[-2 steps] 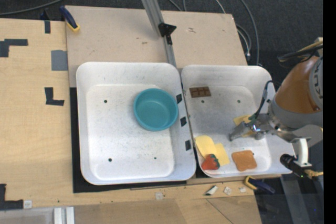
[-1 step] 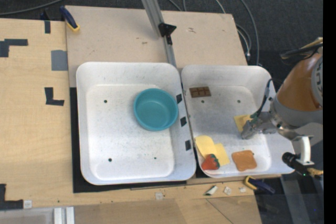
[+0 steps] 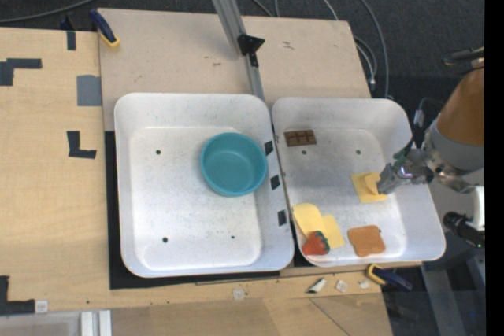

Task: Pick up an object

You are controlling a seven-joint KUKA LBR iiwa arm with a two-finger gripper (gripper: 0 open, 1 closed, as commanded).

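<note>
Presently the hand (image 3: 387, 183) sits low at the flat yellow square piece (image 3: 366, 187), touching its near edge; its grip cannot be told. Nothing lifted; pickup remains outstanding.

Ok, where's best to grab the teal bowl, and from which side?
Grip the bowl by its rim, coming straight down with one finger inside and one outside. It sits upright and open, alone in the left bin, so any part of the rim looks reachable.
</note>
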